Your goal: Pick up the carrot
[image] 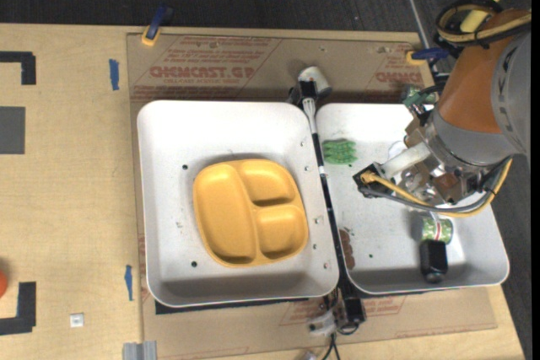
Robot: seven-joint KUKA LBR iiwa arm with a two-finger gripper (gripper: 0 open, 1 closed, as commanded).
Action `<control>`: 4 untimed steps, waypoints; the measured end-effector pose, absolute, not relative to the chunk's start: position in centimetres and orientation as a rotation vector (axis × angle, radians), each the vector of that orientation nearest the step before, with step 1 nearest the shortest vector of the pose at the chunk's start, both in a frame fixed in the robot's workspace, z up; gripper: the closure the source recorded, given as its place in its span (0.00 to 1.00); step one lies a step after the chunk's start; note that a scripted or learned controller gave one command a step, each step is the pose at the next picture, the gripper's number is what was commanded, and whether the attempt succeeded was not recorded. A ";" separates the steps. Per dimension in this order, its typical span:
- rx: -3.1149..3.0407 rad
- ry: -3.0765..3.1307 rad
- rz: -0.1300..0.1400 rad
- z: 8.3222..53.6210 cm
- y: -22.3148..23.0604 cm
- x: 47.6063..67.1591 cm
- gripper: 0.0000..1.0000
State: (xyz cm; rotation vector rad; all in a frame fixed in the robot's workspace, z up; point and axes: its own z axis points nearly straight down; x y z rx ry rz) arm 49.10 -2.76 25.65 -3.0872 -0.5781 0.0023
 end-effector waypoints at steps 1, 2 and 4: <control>-3.092 -0.550 0.002 28.8 0.0 48.0 1.00; -3.125 -0.320 0.001 28.9 0.5 48.0 1.00; -3.125 -0.318 0.000 25.6 2.6 48.0 1.00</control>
